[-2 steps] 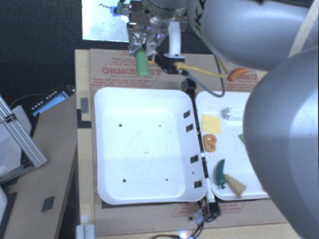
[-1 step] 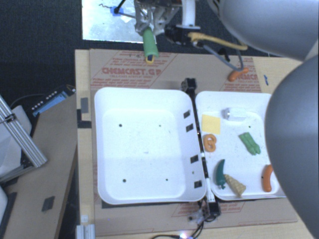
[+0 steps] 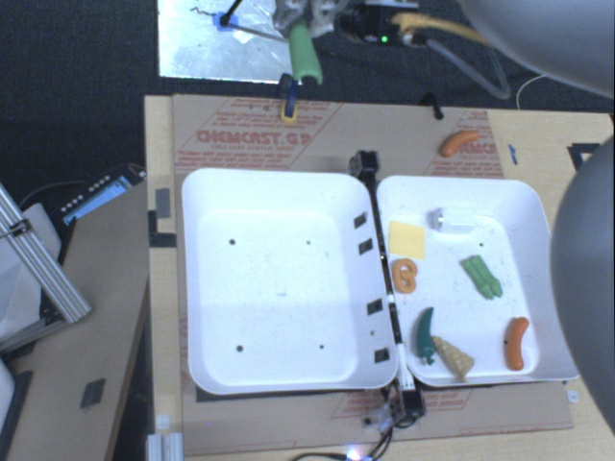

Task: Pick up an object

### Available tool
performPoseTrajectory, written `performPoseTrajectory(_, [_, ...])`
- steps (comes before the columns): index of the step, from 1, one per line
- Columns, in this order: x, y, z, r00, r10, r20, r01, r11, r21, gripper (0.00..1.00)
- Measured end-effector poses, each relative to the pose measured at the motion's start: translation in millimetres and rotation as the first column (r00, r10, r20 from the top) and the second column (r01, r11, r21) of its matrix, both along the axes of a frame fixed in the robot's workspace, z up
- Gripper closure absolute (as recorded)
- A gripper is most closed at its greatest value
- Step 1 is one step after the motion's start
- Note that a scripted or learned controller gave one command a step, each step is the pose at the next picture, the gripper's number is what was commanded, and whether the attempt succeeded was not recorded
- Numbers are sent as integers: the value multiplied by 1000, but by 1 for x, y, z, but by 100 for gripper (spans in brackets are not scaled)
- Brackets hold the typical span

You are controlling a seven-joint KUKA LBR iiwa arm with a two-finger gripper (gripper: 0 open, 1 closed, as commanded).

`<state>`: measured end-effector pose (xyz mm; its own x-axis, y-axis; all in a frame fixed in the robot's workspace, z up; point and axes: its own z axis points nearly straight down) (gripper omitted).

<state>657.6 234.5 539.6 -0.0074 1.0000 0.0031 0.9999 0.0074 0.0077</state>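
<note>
- At the top edge, the gripper (image 3: 306, 12) is cut off by the frame, clamped on a green cylinder (image 3: 305, 53) hanging below the fingers.
- Left bin (image 3: 207, 195) is bare — open room.
- Right bin (image 3: 524, 200) holds a yellow square (image 3: 406, 239), pretzel (image 3: 405, 276), and sausage (image 3: 516, 342), all well apart from the gripper.

Left bin (image 3: 274, 363) bare — right bin (image 3: 524, 200) crowded.
</note>
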Motion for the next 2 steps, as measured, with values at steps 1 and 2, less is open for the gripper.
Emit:
performPoseTrajectory(1, [-49,0,-4,1000,0,-9,0,1000,-1,100])
performPoseTrajectory(2, [-166,1,-3,1000,3,-9,-3,1000,0,100])
